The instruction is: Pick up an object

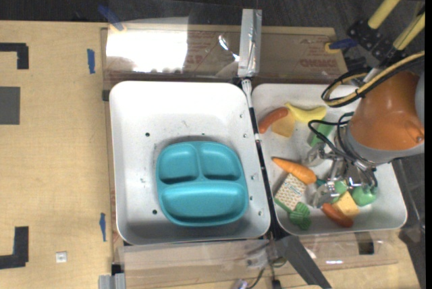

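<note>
I hang low over the right bin, my claw down among the toy food near the bin's front edge, and I cannot tell whether it is open or closed — wires and metal parts blur together there. My orange band covers much of the bin's right side, so whatever lies under it is hidden from me. The orange carrot lies toward the bin's left edge, just beside my claw; a speckled cracker-like block and a green piece sit at the front left corner. A yellow block, a green piece and an orange-red piece crowd the front edge right by my claw — touching or not, I cannot make out. Toward the back edge lie a yellow banana-like shape and a red-orange piece. This bin leaves little room. The left bin holds a teal divided tray near its front edge, with bare white floor toward the back.
</note>
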